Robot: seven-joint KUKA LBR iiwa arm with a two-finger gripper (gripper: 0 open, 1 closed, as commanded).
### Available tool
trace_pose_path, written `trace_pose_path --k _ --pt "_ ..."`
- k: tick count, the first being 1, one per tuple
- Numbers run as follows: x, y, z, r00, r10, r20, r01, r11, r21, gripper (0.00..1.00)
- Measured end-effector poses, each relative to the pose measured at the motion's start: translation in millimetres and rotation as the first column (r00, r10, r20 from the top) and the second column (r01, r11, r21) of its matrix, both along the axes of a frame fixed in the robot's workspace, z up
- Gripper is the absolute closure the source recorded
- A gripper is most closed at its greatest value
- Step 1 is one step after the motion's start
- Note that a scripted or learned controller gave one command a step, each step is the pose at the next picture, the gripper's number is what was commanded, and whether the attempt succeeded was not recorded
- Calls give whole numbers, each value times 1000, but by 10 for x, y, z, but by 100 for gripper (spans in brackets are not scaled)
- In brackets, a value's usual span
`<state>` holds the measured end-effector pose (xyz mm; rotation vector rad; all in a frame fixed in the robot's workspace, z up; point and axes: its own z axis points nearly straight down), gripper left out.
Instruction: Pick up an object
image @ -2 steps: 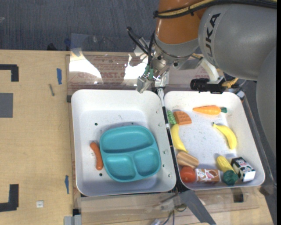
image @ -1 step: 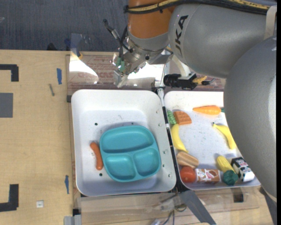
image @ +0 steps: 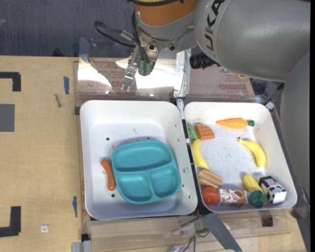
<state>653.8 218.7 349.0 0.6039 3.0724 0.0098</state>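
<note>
My gripper (image: 136, 74) hangs high over the back rim of the left bin (image: 93, 115), its two fingers apart with nothing between them. In the left bin lie a teal divided plate (image: 145, 171) and an orange-red sausage (image: 109, 174) just left of it. The right bin (image: 268, 115) holds a carrot (image: 233, 123), two bananas (image: 255, 150) (image: 198, 154), an orange waffle piece (image: 204, 132), a hot dog bun (image: 210, 177), a red tomato (image: 210, 196), a small labelled bottle (image: 232, 196), a corn cob (image: 250, 182), a green lump (image: 257, 199) and a black-and-white carton (image: 272, 189).
The grey arm (image: 256, 34) with its orange band (image: 165, 11) spans the top right, above the right bin's back edge. Glossy packaging (image: 103, 76) lies behind the left bin. A bare wooden bench top (image: 37, 147) stretches to the left.
</note>
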Motion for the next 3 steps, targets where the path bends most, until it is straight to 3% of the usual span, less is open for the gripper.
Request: trace_pose_path --k 1,2,3 --pt "-85 60 -874 963 -269 -14 269 963 -6 100" --pt "-67 74 -729 964 -266 -5 266 964 1 100" --pt "32 -17 188 955 -298 0 298 955 4 100"
